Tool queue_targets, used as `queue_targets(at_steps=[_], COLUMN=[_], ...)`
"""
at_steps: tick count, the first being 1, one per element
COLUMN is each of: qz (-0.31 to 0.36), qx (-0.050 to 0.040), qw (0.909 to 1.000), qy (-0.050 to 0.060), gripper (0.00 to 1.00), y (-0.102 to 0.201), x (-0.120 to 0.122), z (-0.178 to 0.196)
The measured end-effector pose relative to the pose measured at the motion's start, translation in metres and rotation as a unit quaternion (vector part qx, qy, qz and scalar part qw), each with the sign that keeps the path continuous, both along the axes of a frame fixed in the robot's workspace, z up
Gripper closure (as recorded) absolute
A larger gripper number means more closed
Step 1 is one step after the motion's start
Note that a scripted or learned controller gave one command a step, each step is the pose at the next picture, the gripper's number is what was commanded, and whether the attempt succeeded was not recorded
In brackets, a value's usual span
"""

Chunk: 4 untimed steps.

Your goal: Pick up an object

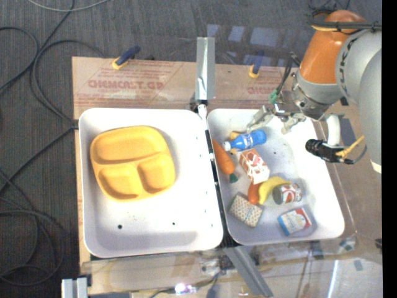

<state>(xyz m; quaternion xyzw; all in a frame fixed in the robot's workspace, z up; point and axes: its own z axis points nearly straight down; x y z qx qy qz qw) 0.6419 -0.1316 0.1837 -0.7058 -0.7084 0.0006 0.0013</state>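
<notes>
one blue plastic bottle (246,141) near the right white bin's (335,219) far edge, just below the gripper.
its long axis slants toward the far-right corner; the two-finger gripper (273,115) hangs just beyond its upper end, fingers spread and empty.

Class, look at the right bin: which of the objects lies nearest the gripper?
The blue bottle, lying on its side at the bin's far end, just below the gripper. The carrot, banana and can lie farther away.

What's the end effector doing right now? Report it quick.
End effector: open, holding nothing, hovering at the far end of the right bin just above the blue bottle.
</notes>
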Motion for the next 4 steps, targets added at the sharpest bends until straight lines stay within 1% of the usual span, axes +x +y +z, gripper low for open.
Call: queue_targets(at_steps=[1,2,3,4], qz=[0.048,0.034,0.034,0.047], qx=[-0.0019,-0.0027,-0.0025,-0.0004], qw=[0.9988,0.9994,0.9994,0.9989], qy=[-0.006,-0.005,-0.008,-0.001], gripper=[0.00,0.00,1.00,1.00], y=[-0.017,-0.017,-0.017,0.030], x=[0.021,-0.019,-0.017,-0.005], z=[-0.082,-0.094,-0.083,0.007])
